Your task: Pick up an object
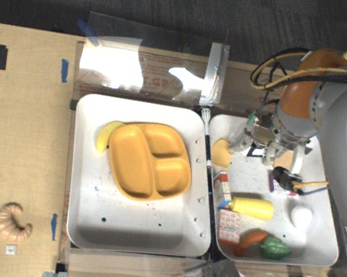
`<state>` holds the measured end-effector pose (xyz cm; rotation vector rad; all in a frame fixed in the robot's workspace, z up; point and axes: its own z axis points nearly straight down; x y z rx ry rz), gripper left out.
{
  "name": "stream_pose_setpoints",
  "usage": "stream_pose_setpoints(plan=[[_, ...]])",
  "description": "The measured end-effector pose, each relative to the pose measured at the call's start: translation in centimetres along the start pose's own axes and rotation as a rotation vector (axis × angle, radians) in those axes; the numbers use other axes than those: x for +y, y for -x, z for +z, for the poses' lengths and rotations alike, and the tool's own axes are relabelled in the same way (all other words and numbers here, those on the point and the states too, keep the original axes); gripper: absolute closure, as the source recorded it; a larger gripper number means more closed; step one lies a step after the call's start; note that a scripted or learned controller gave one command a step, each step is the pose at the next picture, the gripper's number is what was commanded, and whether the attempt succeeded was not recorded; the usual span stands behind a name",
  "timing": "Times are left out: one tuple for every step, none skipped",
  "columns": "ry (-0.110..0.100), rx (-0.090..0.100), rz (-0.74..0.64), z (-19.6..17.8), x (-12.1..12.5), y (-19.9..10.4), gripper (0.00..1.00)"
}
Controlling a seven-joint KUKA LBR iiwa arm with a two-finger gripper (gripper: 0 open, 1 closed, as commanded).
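Note:
My gripper (267, 149) hangs over the back part of the right bin (324, 207), with the arm's orange band just above it. To its left, a pale orange rounded object (221, 153) rests against the bin's left wall. Nearer the front lie a yellow cylinder (251, 208), a red and white tube (221, 187), a printed packet (229, 226), an orange-red piece (251, 238), a green piece (274, 247) and a small white object (302, 216). I see nothing between the gripper and the bin floor beneath it.
The left bin (85, 173) holds an orange divided plate (149, 159) with a yellow banana (105, 134) tucked at its left edge. A tan curled toy (14, 222) lies on the bench at the far left. A clear plastic sheet (144, 70) stands behind the bins.

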<state>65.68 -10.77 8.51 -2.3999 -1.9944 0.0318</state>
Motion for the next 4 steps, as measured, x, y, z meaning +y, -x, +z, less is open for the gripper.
stream_pose_setpoints(plan=[[-0.016,-0.003,0.003,-0.2,-0.4,0.0,1.00],[0.030,0.005,0.294,-9.4,1.5,3.8,1.00],[0.029,0.009,0.609,-19.3,-2.2,5.0,1.00],[0.027,0.011,0.812,-26.1,0.7,11.2,1.00]])
